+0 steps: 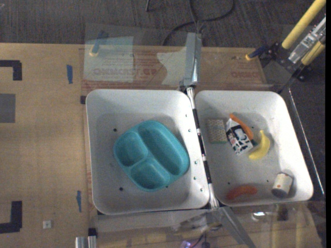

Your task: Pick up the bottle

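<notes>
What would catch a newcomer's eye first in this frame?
The teal divided plate lying in the left bin stands out most. In the right bin a cluster draws the eye next: a yellow banana beside a black-and-white carton, with a small bottle near the front right corner.

A light wood counter (41, 154) is seen from above, marked with black tape corners (13, 68) and short blue tape strips (69, 74). Beyond its far edge, dark grey carpet (77, 6) is laid, crossed by a looping black cable (199, 6). Clear plastic sheets (111, 58) are taped flat near the back.
</notes>
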`<action>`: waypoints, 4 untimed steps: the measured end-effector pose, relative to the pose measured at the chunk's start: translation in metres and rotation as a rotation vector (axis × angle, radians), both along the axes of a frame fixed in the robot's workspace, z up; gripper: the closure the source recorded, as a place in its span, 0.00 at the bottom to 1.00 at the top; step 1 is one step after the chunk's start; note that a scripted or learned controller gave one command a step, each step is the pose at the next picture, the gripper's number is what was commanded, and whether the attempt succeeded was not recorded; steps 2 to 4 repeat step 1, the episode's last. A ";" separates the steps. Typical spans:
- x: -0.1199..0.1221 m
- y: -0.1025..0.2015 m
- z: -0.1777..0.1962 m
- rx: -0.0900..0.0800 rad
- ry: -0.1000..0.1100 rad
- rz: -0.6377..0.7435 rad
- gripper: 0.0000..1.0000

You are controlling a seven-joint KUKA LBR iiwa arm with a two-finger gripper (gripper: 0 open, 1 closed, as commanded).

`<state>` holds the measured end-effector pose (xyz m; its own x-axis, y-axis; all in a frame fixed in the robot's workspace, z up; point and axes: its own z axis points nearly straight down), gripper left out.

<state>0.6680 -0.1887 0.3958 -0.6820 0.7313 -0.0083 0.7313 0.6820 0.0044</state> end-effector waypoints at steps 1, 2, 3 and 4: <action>0.001 0.000 0.013 -0.003 -0.010 0.001 1.00; 0.001 0.000 0.013 -0.003 -0.010 0.001 1.00; 0.001 0.000 0.013 -0.003 -0.010 0.001 1.00; 0.001 0.000 0.013 -0.003 -0.010 0.001 1.00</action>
